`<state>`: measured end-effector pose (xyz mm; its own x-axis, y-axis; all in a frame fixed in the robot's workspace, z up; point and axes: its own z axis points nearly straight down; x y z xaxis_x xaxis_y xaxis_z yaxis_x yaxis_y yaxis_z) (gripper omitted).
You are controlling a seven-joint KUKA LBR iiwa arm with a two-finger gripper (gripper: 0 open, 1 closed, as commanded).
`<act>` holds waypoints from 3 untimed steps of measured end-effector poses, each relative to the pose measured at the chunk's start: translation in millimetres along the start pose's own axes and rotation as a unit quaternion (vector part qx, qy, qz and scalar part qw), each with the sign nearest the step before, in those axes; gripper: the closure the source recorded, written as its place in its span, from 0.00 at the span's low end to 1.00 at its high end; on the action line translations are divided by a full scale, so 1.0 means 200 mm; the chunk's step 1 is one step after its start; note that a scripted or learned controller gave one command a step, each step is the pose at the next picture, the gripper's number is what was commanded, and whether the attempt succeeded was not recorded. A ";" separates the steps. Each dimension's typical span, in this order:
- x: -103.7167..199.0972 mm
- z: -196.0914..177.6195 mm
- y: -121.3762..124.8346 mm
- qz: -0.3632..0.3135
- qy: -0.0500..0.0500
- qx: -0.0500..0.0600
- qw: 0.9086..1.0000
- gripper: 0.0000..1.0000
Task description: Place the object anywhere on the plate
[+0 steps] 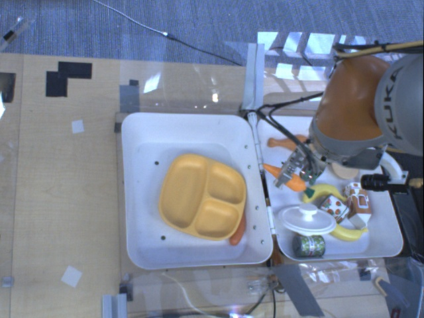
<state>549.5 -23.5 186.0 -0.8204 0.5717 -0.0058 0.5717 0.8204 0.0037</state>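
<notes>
The object, a carrot [286, 178], lies near the left wall of the right bin [395, 244], its orange length slanting toward that bin's middle and its far end under the gripper [295, 175], which sits right over it; whether the gripper is wide, narrow or closed on the carrot cannot be told from this angle. One yellow plate [202, 195] with three compartments rests in the middle of the left bin [139, 177], and one orange sausage-like piece [238, 230] lies against the plate's edge nearest that bin's front right corner. Beside the carrot the right bin holds one white lidded dish [307, 219], one green can [309, 246] at the front edge, one banana [334, 207], two small red-and-white cartons [349, 203] and one orange stick-like piece [288, 140] near the back. The single arm [361, 105] reaches in over the right bin's back right corner, wrist bent down and leftward
</notes>
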 end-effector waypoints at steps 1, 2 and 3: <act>0.28 -0.07 0.26 0.089 0.001 -0.001 0.996 1.00; 0.55 -0.38 0.50 0.033 0.000 -0.003 0.999 1.00; 0.54 -0.38 0.49 0.034 0.000 -0.002 0.999 0.00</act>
